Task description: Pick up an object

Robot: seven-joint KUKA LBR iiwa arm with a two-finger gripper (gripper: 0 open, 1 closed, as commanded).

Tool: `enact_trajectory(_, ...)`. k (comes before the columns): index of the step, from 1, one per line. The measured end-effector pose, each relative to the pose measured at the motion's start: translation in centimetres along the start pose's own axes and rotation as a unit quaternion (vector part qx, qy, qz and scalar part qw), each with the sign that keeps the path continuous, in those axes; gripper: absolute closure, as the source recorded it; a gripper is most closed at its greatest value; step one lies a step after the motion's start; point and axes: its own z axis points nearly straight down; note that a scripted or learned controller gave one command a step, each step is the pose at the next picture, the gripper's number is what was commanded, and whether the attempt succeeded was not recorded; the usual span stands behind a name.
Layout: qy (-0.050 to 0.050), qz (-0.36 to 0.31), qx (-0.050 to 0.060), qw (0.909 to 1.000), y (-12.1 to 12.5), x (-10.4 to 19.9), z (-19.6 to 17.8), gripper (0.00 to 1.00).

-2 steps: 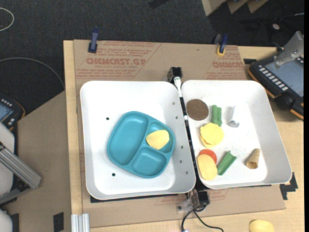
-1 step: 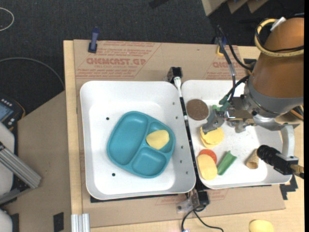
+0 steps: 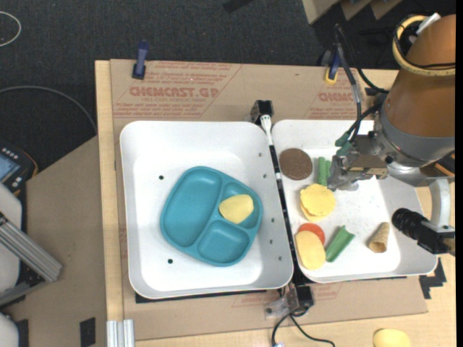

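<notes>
My gripper (image 3: 346, 178) hangs over the upper middle of the right bin (image 3: 409, 266), just right of a green stick (image 3: 323, 170) and above a yellow ruffled chip stack (image 3: 317, 201). A brown disc (image 3: 295, 163) lies to its left. Nearer the front lie a red slice (image 3: 311, 230) on a yellow slice (image 3: 311, 253), a second green piece (image 3: 338, 243) and a tan cone (image 3: 379, 237). I see nothing held in the gripper.
In the left bin (image 3: 137, 165) a teal divided plate (image 3: 177, 212) holds a yellow lump (image 3: 236, 208). A black part (image 3: 416, 228) juts over the right bin's right edge. Another yellow object (image 3: 391, 337) lies off the bench at the bottom right.
</notes>
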Motion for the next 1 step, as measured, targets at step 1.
enact_trajectory(1,0.001,-0.005,0.000,1.0000,-0.08,8.65,-0.40,1.00)
